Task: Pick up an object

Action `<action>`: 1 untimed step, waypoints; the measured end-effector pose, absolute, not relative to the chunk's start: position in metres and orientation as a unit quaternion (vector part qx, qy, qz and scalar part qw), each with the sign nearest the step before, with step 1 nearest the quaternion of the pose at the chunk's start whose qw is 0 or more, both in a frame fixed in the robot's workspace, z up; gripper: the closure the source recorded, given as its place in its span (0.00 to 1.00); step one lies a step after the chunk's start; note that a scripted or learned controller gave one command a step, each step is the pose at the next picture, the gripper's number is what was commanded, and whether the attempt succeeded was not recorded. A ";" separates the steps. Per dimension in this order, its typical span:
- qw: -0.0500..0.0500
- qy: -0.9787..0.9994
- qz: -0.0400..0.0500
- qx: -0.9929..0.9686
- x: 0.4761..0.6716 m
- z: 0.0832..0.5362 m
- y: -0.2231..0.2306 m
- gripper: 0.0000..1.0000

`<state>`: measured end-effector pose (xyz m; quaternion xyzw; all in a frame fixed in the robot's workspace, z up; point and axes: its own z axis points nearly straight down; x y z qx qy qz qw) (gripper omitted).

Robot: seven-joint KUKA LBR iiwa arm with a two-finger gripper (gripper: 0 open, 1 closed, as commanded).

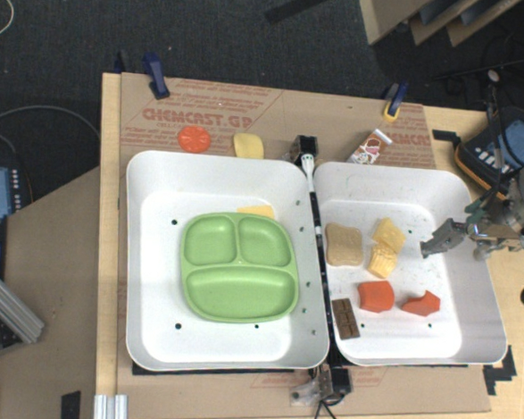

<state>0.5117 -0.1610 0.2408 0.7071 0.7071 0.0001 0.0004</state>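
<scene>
Nearest us, at the front edge of the worktop [231,399], a loose cable trails off below the 2 white bins. The left bin [148,241] holds a green divided plate [238,267] lying flat near its middle, with a pale yellow piece [256,211] peeking out from behind the plate's far rim.

The right bin [477,327] carries the likely targets, and they sit spread apart, which we judge leaves room for jaws to come down around any 1 of them. Closest to us lies a dark brown bar [346,318] against the bin's left wall. Just beyond it are an orange-red block [376,296] and a red wedge [421,303], side by side but not touching. Farther back sit a tan slice like bread [344,246] and 2 yellow chunks [385,247], 1 just behind the other.

The gripper [439,238] reaches in from the right, over the bin's right half, near the yellow chunks but apart from them. We see nothing between the jaws, and we cannot tell how far open they are; the tip is too small and blurred.

Beyond the bins, on the cardboard sheet [277,116], rest an orange disc [194,139], a yellow lump [248,146], a black marker-like thing [304,150] and a small wrapper [369,149]. 2 blue clamps [155,74] pin the sheet's far edge, presumably to keep it from sliding.
</scene>
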 end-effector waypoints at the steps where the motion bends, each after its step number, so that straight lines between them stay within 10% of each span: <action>1: -0.005 0.708 -0.002 0.706 0.531 0.161 -0.126 0.00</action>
